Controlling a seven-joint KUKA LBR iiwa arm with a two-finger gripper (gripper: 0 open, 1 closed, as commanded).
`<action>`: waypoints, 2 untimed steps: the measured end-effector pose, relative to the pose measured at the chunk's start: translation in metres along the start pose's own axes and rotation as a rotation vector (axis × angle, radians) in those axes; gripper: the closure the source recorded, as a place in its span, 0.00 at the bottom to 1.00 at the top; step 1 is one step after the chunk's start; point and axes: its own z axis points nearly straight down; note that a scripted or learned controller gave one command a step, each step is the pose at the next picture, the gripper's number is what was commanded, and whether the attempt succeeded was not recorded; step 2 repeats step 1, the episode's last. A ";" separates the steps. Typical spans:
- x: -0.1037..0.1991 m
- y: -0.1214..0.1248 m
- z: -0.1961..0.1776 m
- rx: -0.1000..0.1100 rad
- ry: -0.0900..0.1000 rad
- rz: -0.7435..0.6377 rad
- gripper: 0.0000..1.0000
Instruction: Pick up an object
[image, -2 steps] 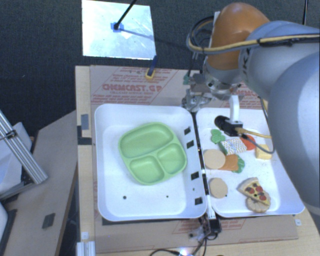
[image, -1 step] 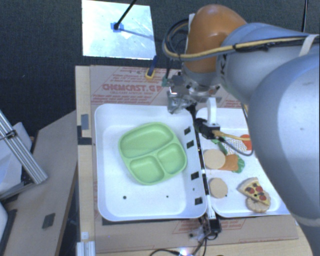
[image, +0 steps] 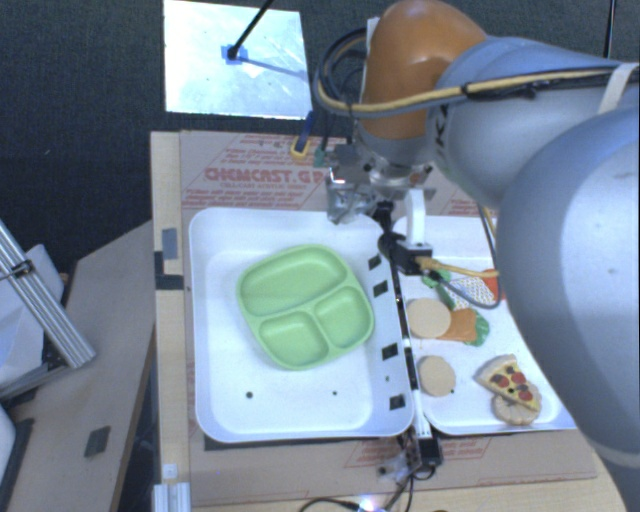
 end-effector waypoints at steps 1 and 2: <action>-0.012 -0.006 0.015 0.002 -0.002 0.007 1.00; -0.012 -0.006 0.015 0.002 -0.002 0.007 1.00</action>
